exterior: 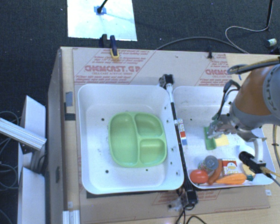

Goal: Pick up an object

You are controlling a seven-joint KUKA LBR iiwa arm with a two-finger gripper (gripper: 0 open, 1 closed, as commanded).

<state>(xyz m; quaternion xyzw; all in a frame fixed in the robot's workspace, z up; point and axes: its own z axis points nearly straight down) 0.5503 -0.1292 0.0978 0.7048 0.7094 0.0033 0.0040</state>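
My gripper (pixel 219 129) hangs low in the right bin (pixel 196 101), directly over a green and yellow sponge (pixel 210 141) that lies near the bin's middle. The gripper's body hides the sponge's upper right part. Along the bin's near edge lie a red tomato (pixel 199 176), a grey round can (pixel 210 163), a small red and white box (pixel 229 165), a brown sausage-like piece (pixel 216 173) and an orange carrot (pixel 231 179).
The left bin (pixel 91 125) holds a green divided plate (pixel 138 139). A black divider rail (pixel 174 120) runs between the two bins. The arm (pixel 261 99) reaches in from the right over the right bin's far side.
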